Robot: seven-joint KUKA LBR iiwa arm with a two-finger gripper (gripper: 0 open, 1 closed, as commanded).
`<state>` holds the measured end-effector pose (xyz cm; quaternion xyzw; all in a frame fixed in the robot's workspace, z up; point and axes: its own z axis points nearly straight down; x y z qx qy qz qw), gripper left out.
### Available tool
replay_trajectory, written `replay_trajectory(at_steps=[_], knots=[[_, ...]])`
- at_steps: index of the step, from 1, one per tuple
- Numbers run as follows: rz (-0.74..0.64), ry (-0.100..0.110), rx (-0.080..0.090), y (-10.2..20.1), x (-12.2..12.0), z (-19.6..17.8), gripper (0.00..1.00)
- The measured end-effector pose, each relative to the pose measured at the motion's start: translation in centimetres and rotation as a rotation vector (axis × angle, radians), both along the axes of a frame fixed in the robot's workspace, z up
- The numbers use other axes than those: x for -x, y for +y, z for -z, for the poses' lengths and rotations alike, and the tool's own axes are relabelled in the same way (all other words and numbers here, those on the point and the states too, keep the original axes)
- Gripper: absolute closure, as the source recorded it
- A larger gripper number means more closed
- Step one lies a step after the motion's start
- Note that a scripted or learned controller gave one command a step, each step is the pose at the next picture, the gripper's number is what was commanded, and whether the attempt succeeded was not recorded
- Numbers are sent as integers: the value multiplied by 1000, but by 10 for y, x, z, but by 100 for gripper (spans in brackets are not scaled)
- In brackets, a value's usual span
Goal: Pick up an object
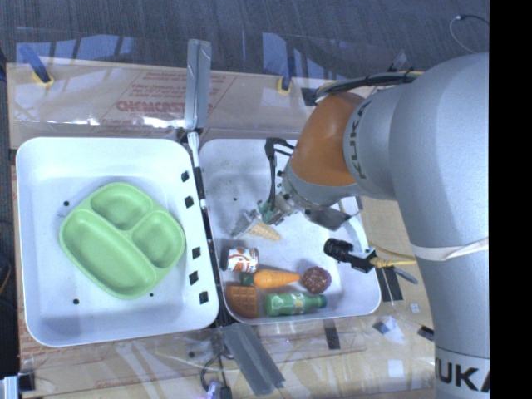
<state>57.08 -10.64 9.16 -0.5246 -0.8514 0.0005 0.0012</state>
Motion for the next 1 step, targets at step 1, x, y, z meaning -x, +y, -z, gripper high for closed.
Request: replay_trajectory(at_steps=[1], knots=[[-10, -2, 1, -1, -50, -1, 0]])
